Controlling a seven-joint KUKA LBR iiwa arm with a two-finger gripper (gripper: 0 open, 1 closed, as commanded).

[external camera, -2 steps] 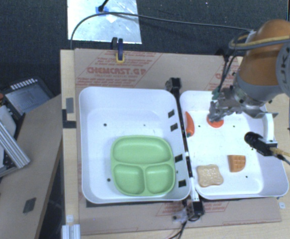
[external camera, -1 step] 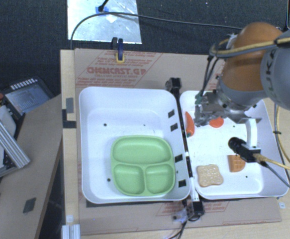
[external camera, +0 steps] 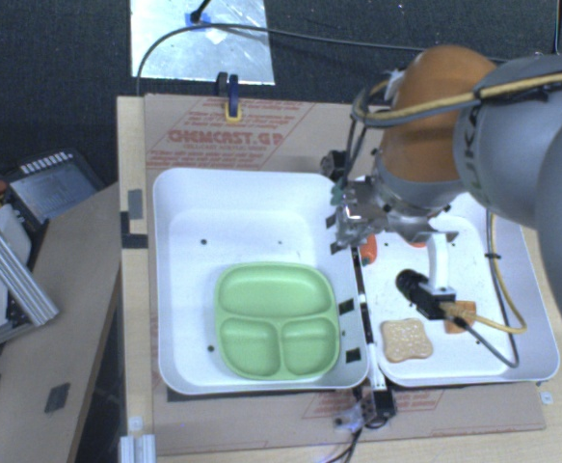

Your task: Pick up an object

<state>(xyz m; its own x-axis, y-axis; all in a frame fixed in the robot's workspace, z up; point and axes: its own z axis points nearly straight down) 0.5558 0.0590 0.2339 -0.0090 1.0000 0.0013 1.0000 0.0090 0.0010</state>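
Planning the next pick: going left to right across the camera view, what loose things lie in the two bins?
Left bin: green divided plate → right bin: small orange piece at its left edge → toast-like slice → small tan block.

I'm looking at a robotics lab: white bins (external camera: 169,222) on a cardboard-lined bench (external camera: 261,128), aluminium framing (external camera: 15,278) at nine o'clock, a cabled metal plate (external camera: 179,37) on dark carpet (external camera: 49,56) at twelve.
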